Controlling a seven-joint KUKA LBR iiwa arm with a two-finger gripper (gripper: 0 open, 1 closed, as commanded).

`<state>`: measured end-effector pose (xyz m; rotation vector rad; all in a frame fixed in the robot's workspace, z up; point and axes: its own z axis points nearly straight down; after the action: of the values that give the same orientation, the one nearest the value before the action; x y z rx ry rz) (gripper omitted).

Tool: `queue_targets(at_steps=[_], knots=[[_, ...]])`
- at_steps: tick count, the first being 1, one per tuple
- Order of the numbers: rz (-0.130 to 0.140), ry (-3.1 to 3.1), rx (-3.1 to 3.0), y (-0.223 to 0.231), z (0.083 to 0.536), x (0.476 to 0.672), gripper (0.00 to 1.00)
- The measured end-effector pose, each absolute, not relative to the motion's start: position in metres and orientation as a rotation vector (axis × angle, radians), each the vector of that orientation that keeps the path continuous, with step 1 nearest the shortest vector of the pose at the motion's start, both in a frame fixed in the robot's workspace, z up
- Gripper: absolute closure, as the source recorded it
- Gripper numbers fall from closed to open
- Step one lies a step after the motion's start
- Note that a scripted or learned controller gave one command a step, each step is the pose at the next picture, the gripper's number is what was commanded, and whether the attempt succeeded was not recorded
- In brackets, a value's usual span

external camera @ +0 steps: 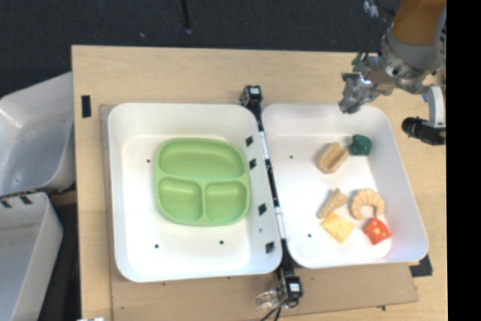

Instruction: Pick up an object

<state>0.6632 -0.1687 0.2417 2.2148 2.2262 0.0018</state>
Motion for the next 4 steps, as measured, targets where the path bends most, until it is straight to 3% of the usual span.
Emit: queue_targets(at_steps=[4], knots=[[-0.003,2.229,2.217,0.020,0.232,0.615,1.00]])
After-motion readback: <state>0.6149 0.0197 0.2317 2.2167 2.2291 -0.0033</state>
